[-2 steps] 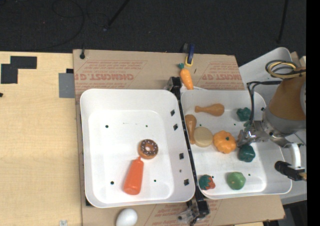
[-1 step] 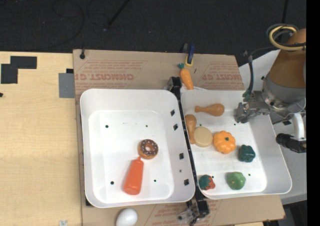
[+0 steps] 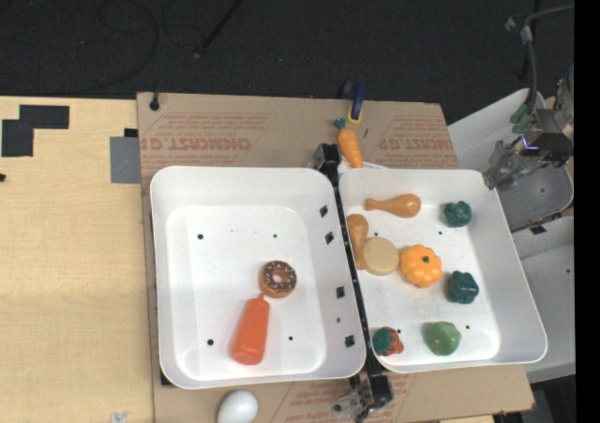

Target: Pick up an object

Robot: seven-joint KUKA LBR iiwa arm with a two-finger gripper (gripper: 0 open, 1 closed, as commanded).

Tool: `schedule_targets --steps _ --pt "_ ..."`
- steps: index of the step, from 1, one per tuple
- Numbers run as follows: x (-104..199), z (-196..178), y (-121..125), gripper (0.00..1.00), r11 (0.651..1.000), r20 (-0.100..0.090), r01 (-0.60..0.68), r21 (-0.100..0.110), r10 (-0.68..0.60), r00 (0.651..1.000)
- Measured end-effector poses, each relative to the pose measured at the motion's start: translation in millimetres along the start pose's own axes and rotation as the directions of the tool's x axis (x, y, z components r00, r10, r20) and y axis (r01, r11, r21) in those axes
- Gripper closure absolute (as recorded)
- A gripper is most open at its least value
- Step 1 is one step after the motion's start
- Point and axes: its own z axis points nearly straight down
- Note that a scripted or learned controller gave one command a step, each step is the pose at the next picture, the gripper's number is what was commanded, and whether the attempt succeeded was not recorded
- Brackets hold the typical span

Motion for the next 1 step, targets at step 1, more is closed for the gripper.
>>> schedule_targets --steps 1 --pt "-11.4 -85.4 71.9 1.00 1.000 0.002 0.000 0.005 0.000 1.000"
